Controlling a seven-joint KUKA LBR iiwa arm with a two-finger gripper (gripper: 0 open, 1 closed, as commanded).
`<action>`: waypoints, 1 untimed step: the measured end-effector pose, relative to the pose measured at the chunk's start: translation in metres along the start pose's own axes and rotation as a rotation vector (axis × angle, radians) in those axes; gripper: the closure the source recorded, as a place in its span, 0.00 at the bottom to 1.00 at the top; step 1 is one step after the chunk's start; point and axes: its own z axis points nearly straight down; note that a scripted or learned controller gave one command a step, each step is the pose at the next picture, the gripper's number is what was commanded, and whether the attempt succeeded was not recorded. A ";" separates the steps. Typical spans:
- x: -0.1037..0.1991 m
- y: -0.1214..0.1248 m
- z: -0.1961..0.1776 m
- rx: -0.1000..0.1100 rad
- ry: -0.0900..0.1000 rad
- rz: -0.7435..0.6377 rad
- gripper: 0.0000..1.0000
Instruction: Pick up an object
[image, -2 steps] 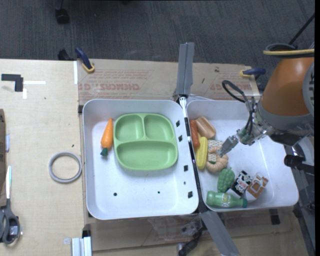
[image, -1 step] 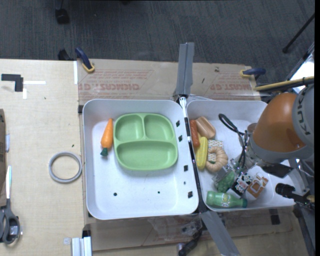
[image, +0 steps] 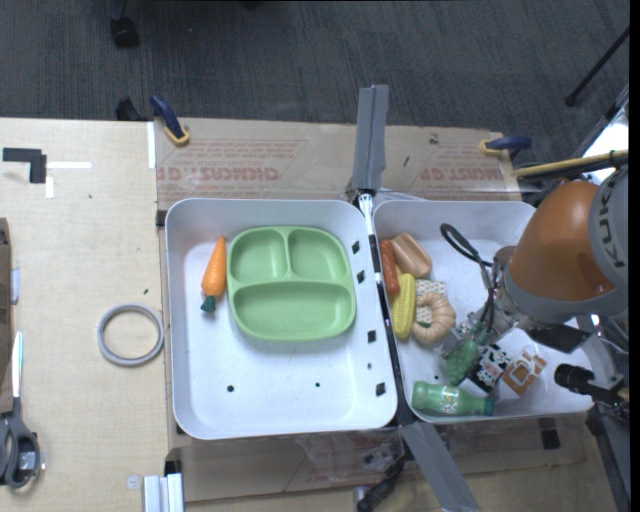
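Fingers are hidden under the wrist, so whether the end effector (image: 478, 330) is released or clenched cannot be told, nor whether anything sits in its grasp. It hangs low inside the right bin (image: 470, 212), reaching in from the right, with the grey arm and its orange band (image: 562, 240) above it covering the bin's right part. Directly below the end effector is a small green translucent object (image: 460, 358), and beside that a little black-and-white carton (image: 489, 366) and an orange-and-white packet (image: 522, 372). A green bottle (image: 448, 400) lies on its side along the bin's near wall. To the left of the end effector rests a pale ring-shaped pastry (image: 434, 312), touching a yellow corn cob (image: 404, 304). An orange-red item (image: 389, 267) lies against the bin's left wall, and a hot dog bun (image: 411, 254) sits just behind the corn. A black cable loop (image: 460, 243) curves over the bin floor near the arm.

The left bin (image: 190, 330) holds a green divided plate (image: 292, 282) with a toy carrot (image: 213, 270) just beside its left edge. Out on the table (image: 70, 240), well apart from both bins, lie a roll of tape (image: 130, 334) and scissors (image: 18, 440) at the left edge.
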 end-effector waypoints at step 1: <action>0.022 0.048 -0.091 0.002 -0.001 0.364 1.00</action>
